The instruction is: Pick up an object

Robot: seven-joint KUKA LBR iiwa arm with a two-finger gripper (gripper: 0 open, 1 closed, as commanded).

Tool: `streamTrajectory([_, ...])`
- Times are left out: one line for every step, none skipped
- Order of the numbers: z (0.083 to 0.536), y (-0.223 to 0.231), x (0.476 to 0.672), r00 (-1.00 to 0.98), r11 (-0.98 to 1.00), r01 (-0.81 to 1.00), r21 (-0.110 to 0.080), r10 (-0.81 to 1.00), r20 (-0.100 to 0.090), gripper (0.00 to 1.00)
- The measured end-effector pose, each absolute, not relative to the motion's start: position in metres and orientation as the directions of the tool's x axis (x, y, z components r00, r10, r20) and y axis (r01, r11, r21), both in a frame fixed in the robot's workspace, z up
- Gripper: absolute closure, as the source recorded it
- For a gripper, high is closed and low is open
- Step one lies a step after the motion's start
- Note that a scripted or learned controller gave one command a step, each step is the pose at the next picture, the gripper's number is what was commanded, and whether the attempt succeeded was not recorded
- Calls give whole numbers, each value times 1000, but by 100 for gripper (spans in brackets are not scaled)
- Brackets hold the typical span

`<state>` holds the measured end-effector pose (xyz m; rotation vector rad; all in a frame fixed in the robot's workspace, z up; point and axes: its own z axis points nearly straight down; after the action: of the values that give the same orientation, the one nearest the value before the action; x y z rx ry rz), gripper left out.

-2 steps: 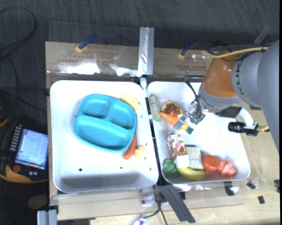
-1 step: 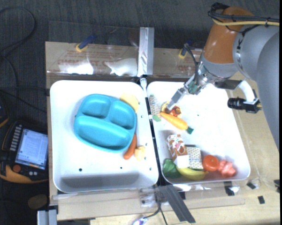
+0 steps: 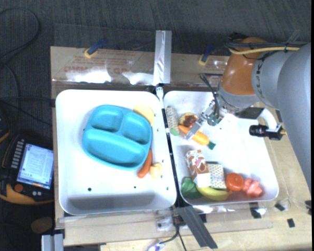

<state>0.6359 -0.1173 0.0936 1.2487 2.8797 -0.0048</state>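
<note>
My gripper (image 3: pixel 212 116) hangs low over the back part of the right bin (image 3: pixel 261 156), below the orange wrist band. Just to its left lie a small brown and red toy (image 3: pixel 188 120) and an orange carrot-like piece (image 3: pixel 198 137) with a green tip. Nothing can be seen held in the gripper. Along the bin's left wall lies a striped stick (image 3: pixel 171 118). Toward the front sit a red-and-white box (image 3: pixel 197 162), a checkered box (image 3: pixel 216 173), a banana (image 3: pixel 215 194), a green pepper (image 3: pixel 188 186), a tomato (image 3: pixel 234 182) and a red strawberry (image 3: pixel 254 188).
The left bin (image 3: pixel 73 192) holds a blue compartment tray (image 3: pixel 117 135), a yellow piece (image 3: pixel 144 112) at its back right, and an orange carrot (image 3: pixel 145 164) beside a small yellow piece (image 3: pixel 156 169). The grey arm (image 3: pixel 292 88) covers the right bin's back right corner.
</note>
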Motion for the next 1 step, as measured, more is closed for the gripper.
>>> streamTrajectory([99,-118,631,-685,685,728,-19,728,11,100])
